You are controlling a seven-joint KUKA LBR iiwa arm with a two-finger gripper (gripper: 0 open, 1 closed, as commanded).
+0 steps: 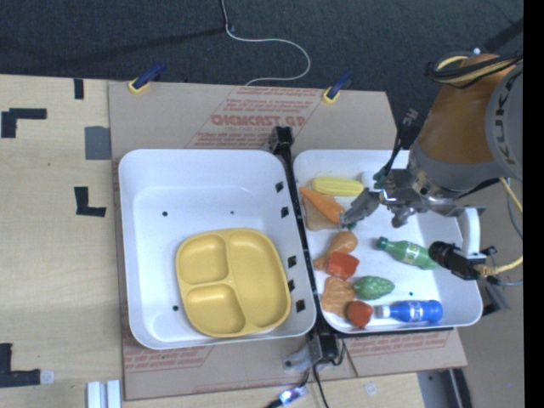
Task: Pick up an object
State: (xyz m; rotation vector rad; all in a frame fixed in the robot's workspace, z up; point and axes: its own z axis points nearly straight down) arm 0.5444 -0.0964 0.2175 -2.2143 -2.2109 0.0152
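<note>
Gripper [374, 211] hung open and empty over the right bin [466, 317], fingers spread just beside the carrot [320, 203]. The carrot looked light, stiff, slick plastic — best pinched across its thick middle.

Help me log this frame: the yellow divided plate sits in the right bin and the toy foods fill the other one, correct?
Not quite. The camera view shows the yellow divided plate in the left bin, not the right. The toy foods lie in the other bin, as you said.
</note>
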